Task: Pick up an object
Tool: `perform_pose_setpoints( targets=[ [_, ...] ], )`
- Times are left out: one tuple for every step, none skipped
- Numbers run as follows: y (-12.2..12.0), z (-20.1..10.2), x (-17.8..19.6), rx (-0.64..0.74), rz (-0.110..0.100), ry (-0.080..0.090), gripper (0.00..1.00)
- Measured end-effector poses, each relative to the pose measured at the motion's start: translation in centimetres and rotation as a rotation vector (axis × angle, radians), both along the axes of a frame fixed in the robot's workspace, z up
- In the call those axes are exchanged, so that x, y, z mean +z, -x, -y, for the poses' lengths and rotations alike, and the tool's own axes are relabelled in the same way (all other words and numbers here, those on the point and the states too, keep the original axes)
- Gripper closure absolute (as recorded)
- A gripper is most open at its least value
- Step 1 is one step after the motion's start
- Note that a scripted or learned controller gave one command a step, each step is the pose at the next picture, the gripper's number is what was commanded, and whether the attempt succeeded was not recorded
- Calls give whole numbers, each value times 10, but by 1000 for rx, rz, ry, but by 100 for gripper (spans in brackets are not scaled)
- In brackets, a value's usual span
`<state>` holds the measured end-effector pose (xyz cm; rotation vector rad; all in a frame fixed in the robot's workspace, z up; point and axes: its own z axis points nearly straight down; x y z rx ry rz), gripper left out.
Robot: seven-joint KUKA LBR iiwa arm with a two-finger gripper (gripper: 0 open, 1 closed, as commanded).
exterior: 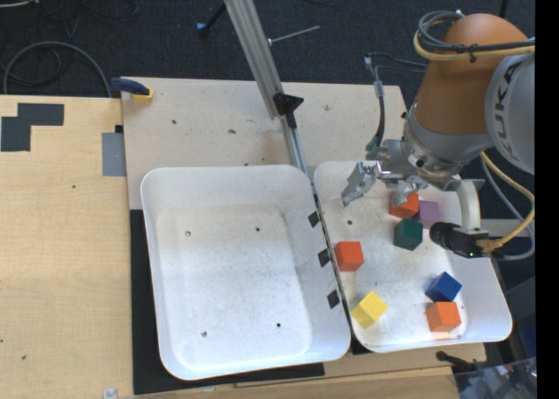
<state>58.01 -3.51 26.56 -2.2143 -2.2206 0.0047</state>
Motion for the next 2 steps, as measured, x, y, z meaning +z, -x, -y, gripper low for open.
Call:
perform_pose_setpoints(
  targets=[
    [-3,48,84,-5,13,5,0],
    [-50,39,66,1,5,3,0]
  ],
)
